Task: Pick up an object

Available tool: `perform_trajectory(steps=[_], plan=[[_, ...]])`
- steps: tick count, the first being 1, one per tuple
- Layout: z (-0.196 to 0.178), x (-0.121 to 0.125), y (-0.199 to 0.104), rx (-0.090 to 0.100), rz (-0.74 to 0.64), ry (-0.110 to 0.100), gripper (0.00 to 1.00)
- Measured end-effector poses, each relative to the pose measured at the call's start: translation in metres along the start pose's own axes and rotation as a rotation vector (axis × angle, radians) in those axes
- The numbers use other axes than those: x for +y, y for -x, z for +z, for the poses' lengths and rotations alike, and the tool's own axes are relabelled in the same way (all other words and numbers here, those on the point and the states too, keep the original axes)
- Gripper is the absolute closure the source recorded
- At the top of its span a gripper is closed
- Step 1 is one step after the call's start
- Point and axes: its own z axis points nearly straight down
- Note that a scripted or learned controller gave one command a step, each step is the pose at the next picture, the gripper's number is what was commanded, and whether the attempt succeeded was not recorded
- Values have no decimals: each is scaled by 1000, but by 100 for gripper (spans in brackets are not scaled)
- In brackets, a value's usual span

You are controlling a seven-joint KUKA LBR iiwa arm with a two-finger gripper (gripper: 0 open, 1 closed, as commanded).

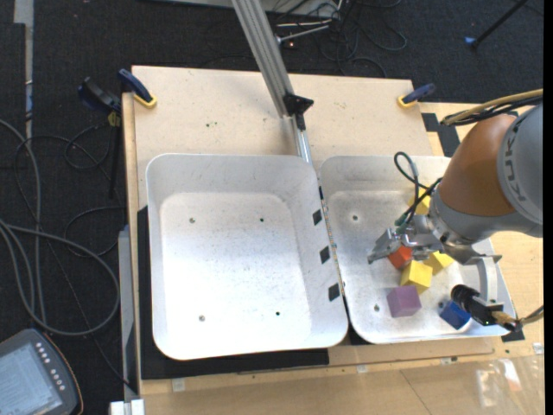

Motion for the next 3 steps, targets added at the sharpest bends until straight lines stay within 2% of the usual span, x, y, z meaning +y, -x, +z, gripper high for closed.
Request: perform_trajectory(steps=[1,2,3], plan=[[2,5,1,-2,-2,17,0],[-8,6,1,-3,-2,21,100],[-69,4,7,3,-4,2,100]])
